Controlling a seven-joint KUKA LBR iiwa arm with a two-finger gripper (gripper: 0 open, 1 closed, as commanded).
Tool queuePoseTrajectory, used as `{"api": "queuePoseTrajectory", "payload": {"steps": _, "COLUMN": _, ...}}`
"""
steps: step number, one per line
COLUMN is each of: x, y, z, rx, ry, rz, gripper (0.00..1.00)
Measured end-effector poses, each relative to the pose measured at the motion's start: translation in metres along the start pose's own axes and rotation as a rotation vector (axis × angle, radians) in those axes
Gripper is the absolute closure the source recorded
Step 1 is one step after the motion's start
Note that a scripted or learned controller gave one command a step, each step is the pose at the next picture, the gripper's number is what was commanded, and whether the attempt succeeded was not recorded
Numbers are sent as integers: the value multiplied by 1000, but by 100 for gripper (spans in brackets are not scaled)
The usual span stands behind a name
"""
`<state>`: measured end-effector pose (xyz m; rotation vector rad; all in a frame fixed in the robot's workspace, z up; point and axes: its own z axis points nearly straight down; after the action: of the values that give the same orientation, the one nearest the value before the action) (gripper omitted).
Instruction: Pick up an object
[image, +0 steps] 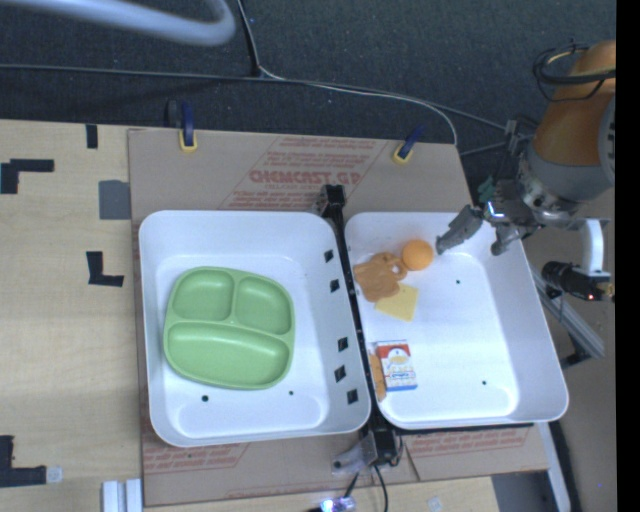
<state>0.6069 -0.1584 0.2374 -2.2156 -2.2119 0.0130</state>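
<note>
Camera view, overhead slant. Two shallow white plastic bins side by side on a brown cardboard sheet (300, 170), clipped to the bench at the far edge, probably to stop it sliding.

Left bin (160, 240): green three-compartment plastic plate (230, 328) lying flat, roughly centred. Nothing else in there worth picking; plate too wide and flat for a two-finger grab, by the look of it.

Right bin (520, 380): candidates clustered toward the far-left corner and the divider wall. Small round orange ball (418, 254) touching a tan-brown lumpy piece, food-like (377, 276); flat yellow square wedge, cheese-like (398, 303), just beside and partly under the brown piece. Small flat carton with red and white print (397, 366) near the left wall, nearer the front, apart from the cluster. Rest of bin floor bare. Tight grouping means likely nudging a neighbour when going for any one item.

Gripper (484, 228): hanging over the far edge of the right bin, just right of the orange ball, not touching it. Two dark fingers splayed apart, one (458, 230) angled down-left toward the ball, the other toward the right wall. Spread wide, nothing between them. Wrist tilted, grey body and orange band above, over the bin's far-right corner.

Judgement: approach phase, no pick made yet. Ball looks like nearest target; round, prone to rolling off toward the brown piece if clipped off-centre.
</note>
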Motion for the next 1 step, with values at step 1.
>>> {"api": "queuePoseTrajectory", "payload": {"steps": 1, "x": 0, "y": 2, "z": -7, "rx": -12, "ry": -2, "rz": -3, "gripper": 0}}
